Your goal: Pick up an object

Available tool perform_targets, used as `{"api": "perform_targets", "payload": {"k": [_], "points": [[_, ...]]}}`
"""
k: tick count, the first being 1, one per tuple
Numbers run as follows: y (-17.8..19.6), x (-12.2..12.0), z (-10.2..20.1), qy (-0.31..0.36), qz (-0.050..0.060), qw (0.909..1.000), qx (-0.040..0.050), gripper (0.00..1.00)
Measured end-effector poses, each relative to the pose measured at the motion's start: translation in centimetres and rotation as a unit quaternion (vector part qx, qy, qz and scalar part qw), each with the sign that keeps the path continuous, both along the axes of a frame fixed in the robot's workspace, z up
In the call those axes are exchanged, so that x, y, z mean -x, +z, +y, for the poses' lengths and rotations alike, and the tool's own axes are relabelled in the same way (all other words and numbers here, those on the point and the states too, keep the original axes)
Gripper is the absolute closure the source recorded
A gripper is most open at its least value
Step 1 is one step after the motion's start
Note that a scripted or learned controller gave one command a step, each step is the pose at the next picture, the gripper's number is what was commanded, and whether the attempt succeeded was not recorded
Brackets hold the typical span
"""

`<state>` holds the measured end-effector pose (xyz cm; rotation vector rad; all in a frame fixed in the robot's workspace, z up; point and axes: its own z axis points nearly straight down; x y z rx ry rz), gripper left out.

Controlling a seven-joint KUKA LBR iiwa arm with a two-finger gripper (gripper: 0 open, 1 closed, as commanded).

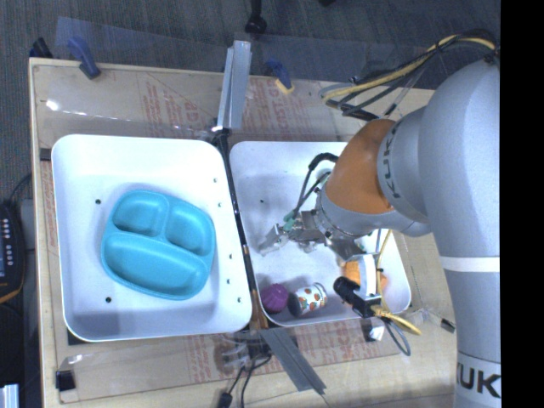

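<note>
My gripper (274,237) hangs low over the middle of the right bin (255,172), pointing left toward the divider, with nothing visible between its fingers. Just below it, near the bin's front wall, lie a small purple ball-like thing (274,296) and a little patterned jar (309,298) tipped on its side. An orange and white thing (367,272) lies at the bin's right side, partly hidden by the wrist. The arm covers the right half of this bin.
The left bin (76,164) holds a blue divided plate (159,242) in its middle. A grey upright post (234,83) stands at the back between the bins. Yellow and black cables (391,87) run behind the right bin.
</note>
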<state>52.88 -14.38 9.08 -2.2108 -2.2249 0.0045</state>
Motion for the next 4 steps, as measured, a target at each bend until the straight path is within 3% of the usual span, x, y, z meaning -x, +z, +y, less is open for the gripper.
{"api": "perform_targets", "payload": {"k": [1,2,3,4], "points": [[0.1,5.3,2.2,-0.001,-0.002,1.0,0.0022,0.0],[0.0,-1.1,1.8,0.0,-0.001,1.0,0.0,0.0],[1.0,-1.1,1.8,0.001,0.001,1.0,-0.0007,1.0],[1.0,-1.1,1.8,0.001,0.001,1.0,-0.0006,0.0]]}}
